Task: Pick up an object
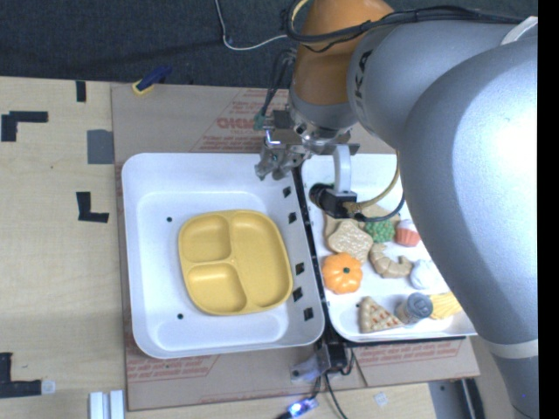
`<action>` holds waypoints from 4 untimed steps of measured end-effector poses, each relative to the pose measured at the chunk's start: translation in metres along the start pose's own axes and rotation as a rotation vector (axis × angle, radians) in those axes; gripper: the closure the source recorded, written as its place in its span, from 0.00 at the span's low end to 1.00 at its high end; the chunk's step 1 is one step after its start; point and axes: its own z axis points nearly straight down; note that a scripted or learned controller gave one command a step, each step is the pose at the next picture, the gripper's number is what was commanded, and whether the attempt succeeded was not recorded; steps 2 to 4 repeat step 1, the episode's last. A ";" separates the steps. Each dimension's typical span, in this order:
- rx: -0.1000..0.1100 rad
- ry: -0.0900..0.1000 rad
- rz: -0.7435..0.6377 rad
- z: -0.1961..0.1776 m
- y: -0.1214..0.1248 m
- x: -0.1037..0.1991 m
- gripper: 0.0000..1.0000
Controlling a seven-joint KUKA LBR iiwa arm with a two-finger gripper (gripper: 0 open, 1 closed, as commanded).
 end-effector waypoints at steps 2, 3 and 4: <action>-0.004 0.002 -0.001 -0.021 0.005 -0.002 1.00; -0.004 0.002 -0.001 -0.021 0.005 -0.002 1.00; -0.004 0.002 -0.001 -0.021 0.005 -0.002 1.00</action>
